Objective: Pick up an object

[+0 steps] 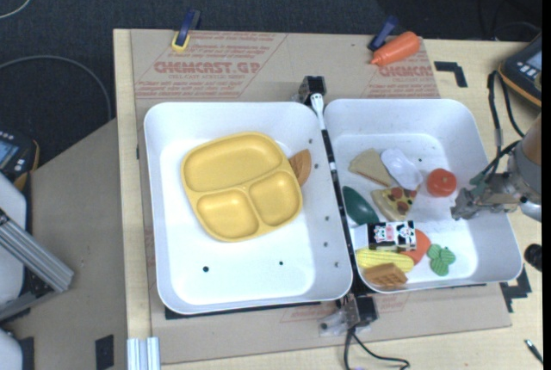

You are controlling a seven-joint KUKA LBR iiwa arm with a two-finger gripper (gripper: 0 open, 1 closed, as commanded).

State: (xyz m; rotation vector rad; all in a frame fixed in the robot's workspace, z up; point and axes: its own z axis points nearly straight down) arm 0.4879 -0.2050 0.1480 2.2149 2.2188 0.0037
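Camera view is looking down on a counter (pixel 258 58) with two white bins sitting side by side. On the left of the frame, the left bin (pixel 172 274) is holding a yellow tray (pixel 241 186) with three sections, and a small brown piece (pixel 300 165) is peeking out beside it. On the right, the right bin (pixel 482 248) is holding a pile of toy food: a red tomato (pixel 442 181), a green leaf piece (pixel 358 205), a little cow-print box (pixel 393 234), yellow corn (pixel 384 259) and a green bit (pixel 442 259).

At the right edge of the frame the gripper (pixel 469 203) is hanging low over the right bin, just beside the tomato. It is blurry and small, so I cannot tell how it is set.

I think it is lining up for a grab. The tomato is sitting a little apart from the pile, so it looks like the easiest pick. To do it well, the gripper should be coming straight down over the middle of one toy, not the edge, because round things roll away.
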